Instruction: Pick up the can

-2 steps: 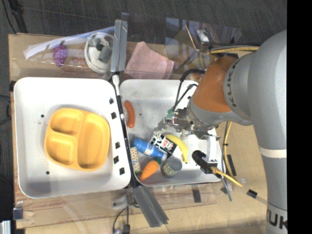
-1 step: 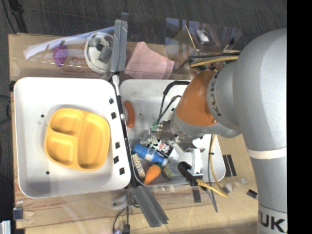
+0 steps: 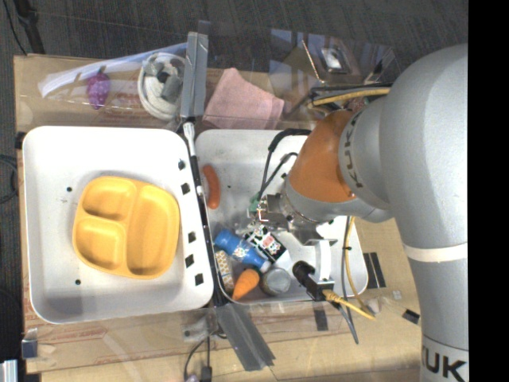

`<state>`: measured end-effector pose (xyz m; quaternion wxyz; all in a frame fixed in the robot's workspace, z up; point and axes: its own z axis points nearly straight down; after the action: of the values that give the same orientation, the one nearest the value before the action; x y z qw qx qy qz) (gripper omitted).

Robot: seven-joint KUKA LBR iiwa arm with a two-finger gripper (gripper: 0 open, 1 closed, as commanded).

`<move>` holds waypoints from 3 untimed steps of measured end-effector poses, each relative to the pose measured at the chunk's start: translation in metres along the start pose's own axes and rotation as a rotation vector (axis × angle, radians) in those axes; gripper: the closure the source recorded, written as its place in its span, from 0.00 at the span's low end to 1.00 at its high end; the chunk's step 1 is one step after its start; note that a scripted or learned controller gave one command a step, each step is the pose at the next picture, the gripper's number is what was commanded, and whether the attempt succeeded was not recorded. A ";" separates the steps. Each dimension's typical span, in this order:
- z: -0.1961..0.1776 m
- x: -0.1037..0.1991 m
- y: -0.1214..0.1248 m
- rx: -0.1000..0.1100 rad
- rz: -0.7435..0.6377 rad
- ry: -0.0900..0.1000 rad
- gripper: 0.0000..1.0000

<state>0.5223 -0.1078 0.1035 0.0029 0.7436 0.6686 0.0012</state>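
Look for the can (image 3: 277,281): small, round and silvery, sitting just to the right of the orange carrot (image 3: 246,282), maybe touching it, hard to say. Resting on the floor of the right white bin (image 3: 238,138), same as the carrot. Not lifted yet, by the look of it. Now find the gripper (image 3: 266,233): up above the carrot and a little to the right, low among the toys, under the big grey arm with its orange band. Cannot tell if open or closed, too dark and crowded there to see. Nothing seen held in it. Seems to hang closer to the blue packet (image 3: 231,243), up and a bit left of the carrot, than to the can. Far above the carrot, spot a red sausage (image 3: 211,186), well out of the way. So, guessing from all this: reaching in, done; grabbing, not done; lifting, not done. Left to do, most likely: slide over toward the spot right of the carrot, go down around the can, squeeze, and pull up.
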 end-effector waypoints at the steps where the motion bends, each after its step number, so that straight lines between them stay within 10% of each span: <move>1: -0.142 0.038 0.005 0.008 0.140 0.002 1.00; 2: -0.104 0.060 0.065 0.013 0.076 0.001 1.00; 3: -0.086 0.092 0.031 0.014 -0.086 0.002 1.00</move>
<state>0.5628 -0.0190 0.1895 -0.0031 0.7142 0.6999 -0.0028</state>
